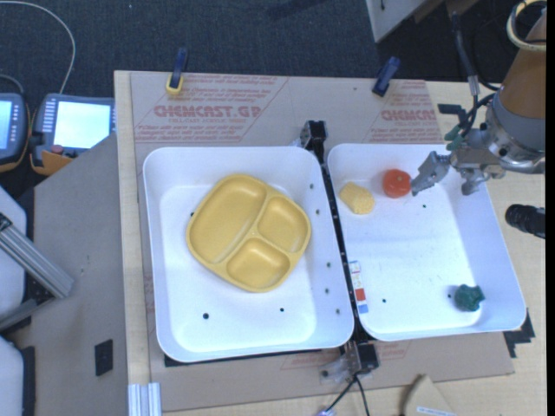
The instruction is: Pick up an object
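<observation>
Pincer [447,173] spread, gripping nothing, over the right bin's [494,232] far edge.
Red ball [396,183] just beside it; bin's middle lies bare.

The arm [520,102] is grey metal with a broad orange band above the wrist, black cables alongside, ending in a pale grey gripper [447,180].

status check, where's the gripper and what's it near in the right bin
Gripper open, nothing between its fingers, over right bin far edge. Red ball just beside its fingertip; yellow lump and green object further off. Nothing in the way.
</observation>
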Controlling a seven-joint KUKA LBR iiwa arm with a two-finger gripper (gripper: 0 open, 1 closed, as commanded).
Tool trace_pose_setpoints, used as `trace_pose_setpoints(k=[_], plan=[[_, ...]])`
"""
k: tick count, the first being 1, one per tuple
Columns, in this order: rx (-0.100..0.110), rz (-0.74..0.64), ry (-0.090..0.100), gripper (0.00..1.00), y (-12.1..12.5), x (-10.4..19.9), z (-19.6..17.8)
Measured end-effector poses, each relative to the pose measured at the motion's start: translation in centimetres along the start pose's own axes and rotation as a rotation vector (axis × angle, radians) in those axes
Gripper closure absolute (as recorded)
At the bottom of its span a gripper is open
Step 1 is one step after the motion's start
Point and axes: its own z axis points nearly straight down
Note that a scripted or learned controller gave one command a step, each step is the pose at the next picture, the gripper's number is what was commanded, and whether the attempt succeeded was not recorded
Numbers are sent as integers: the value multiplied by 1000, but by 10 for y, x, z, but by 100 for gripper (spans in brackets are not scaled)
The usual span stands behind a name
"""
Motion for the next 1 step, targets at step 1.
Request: trace_pose_setpoints(k=[1], plan=[[-13,-3,-2,0,2,0,-7]])
